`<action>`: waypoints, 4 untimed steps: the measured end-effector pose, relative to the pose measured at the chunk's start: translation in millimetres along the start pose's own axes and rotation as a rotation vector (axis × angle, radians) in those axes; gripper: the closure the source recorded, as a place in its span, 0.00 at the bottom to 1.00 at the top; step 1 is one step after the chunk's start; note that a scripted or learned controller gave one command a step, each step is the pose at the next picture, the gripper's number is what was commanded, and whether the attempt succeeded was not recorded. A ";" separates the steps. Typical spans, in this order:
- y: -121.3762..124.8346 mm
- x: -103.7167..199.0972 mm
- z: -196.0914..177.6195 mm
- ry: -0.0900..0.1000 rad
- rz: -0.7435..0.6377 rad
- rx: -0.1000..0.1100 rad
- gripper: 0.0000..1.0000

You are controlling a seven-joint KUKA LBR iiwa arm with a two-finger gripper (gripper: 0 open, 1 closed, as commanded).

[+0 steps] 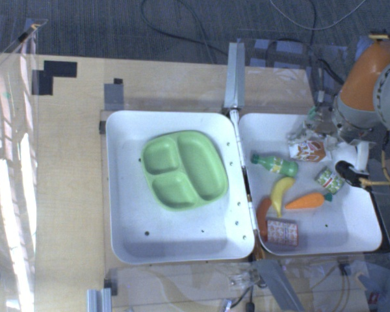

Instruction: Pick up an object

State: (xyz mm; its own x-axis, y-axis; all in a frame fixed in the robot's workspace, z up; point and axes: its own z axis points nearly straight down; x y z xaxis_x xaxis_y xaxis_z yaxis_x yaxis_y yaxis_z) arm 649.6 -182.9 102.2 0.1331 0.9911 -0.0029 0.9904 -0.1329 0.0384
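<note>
In the left bin (127, 239) a green plate (184, 169) is seen; in the right bin (361, 229) a carrot (305, 202), banana (281, 192), bottle (276, 165) and can (329, 179) lie loose. The gripper (317, 123) is poised just beside a snack bag (307, 150) on the right bin's far side, and how wide it stands cannot be told. Nothing is seen lifted, so the pick is judged not yet made.

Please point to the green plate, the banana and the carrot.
green plate (205, 168): camera view, on the floor of its largest compartment.
banana (281, 194): camera view, on the middle of its curved body.
carrot (305, 202): camera view, on the middle of its orange body.
</note>
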 end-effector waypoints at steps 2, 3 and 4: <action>7.5 6.7 0.4 -0.004 0.245 0.000 0.00; 11.1 9.0 -12.6 -0.004 0.237 -0.007 1.00; -7.4 55.2 -93.0 -0.001 0.277 0.033 1.00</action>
State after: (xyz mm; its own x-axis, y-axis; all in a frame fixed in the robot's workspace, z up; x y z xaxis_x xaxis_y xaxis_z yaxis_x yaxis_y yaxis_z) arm 646.1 -126.4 194.7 0.3991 0.9169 0.0018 0.9169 -0.3991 0.0056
